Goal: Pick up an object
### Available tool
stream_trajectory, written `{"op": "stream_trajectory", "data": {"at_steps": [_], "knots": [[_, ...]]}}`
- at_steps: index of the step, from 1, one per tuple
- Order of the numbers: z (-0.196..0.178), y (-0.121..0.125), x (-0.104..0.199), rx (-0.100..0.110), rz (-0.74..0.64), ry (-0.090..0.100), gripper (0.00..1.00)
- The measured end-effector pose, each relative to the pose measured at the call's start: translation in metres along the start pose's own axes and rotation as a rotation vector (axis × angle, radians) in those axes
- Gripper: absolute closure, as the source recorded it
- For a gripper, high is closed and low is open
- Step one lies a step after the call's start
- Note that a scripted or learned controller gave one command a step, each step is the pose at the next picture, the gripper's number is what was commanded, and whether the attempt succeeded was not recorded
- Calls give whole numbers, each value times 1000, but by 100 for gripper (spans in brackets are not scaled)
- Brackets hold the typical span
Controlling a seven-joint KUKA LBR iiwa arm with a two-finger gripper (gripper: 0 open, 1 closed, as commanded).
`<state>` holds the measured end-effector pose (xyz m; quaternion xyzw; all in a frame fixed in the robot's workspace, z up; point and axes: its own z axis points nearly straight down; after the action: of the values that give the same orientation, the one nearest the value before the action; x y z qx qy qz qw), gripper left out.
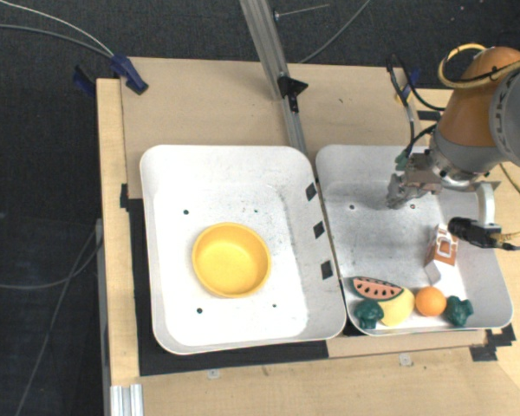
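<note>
Item: gripper, over the upper part of the right bin; whether spread or pressed together we cannot tell. We list along that bin's near edge a watermelon slice, lemon, orange. Left bin: yellow bowl.

From my seat I can't tell how the tool at the end of the grey arm stands; it is small and blurred against the right white bin. The arm runs off the right edge. The small orange-and-white carton is too small to read, and the dark green lump partly covers the yellow fruit.
</note>
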<state>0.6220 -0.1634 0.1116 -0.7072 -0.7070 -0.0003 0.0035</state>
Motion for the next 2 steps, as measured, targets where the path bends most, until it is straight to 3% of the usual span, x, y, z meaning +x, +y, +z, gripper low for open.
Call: {"op": "stream_trajectory", "data": {"at_steps": [1, 2], "knots": [[-64, -5, 4, -14, -1, -6, 100], [-114, -3, 5, -14, -1, -6, 100]]}}
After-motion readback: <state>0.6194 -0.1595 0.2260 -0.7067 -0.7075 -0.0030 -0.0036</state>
